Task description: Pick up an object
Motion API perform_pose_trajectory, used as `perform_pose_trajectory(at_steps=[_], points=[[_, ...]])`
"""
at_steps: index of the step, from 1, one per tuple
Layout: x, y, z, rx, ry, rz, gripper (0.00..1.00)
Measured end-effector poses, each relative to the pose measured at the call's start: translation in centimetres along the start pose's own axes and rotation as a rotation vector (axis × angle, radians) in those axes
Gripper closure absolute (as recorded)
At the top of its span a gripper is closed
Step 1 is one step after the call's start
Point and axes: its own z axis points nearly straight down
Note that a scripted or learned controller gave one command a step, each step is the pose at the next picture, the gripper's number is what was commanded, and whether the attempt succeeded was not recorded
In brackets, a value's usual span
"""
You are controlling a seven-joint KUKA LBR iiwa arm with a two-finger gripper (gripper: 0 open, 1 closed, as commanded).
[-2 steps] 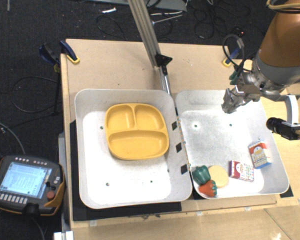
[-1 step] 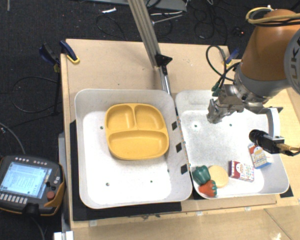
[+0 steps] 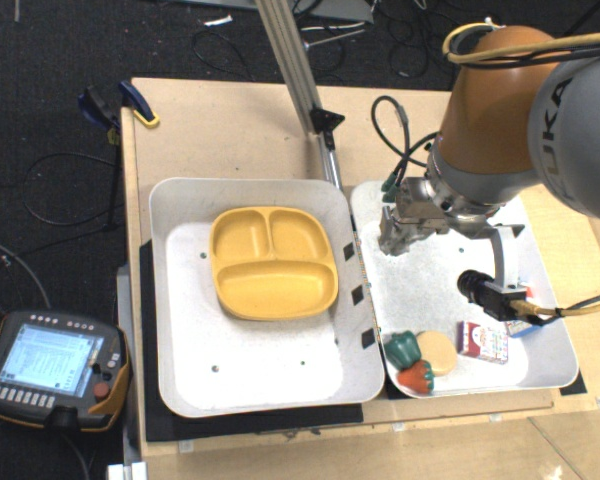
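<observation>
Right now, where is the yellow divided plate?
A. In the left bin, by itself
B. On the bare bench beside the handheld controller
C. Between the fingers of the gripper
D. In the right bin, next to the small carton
A: the yellow divided plate lies flat in the left bin, while the gripper is over the right bin, where the small carton sits.

Yellow divided plate (image 3: 274,263) in a white bin (image 3: 180,298); green-and-red pepper (image 3: 408,360), tan disc (image 3: 438,349), pink carton (image 3: 482,341).
</observation>
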Motion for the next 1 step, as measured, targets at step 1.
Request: perform_pose_trajectory(at_steps=[1], points=[[4.85, -1.17, 2.47, 0.002, -0.001, 0.0, 1.0]])
